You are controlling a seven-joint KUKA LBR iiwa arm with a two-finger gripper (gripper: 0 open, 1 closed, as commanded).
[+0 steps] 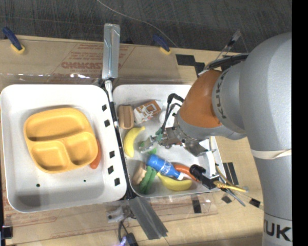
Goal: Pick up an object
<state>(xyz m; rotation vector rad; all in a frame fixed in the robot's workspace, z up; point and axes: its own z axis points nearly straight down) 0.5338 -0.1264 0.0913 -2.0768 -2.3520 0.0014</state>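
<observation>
Grey arm (256,101) with its orange band sits highest, reaching in from the right over the right bin (143,91). The gripper (161,138) is down in the middle of that bin, just right of a banana (132,140) and close above a small green item (147,148). You can't tell from this angle whether the jaws are apart or closed, and nothing can be seen held between them.

All pickable clutter is in that 1 bin:
- brown block (125,116) and snack packet (147,111) at the far side
- blue bottle (160,165) nearer, touching a yellow fruit (177,184)
- orange piece (184,169) just beside the bottle

Of the 2 bins, the left bin (51,196) holds a yellow divided tray (59,137).
</observation>
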